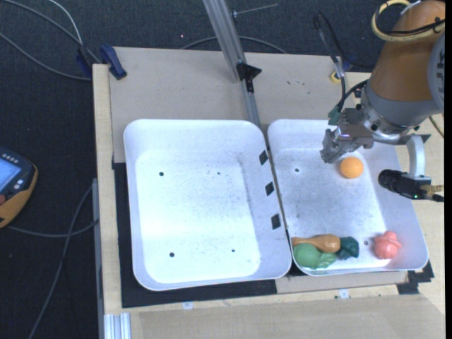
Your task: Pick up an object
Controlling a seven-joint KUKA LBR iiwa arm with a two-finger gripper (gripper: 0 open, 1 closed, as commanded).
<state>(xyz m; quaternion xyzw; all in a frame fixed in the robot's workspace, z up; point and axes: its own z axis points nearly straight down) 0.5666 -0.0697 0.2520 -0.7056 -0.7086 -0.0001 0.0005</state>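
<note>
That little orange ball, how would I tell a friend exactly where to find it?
Look at the right-hand white bin, the one the robot arm leans over. Near its far end, just beside the grey hand, lies the orange ball. It is the only plain round thing there; the other toys lie clustered along the bin's near edge.

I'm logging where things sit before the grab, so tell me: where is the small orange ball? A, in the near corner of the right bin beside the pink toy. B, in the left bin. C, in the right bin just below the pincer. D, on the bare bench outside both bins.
C: the orange ball lies on the floor of the right bin, just under the pincer.
</note>
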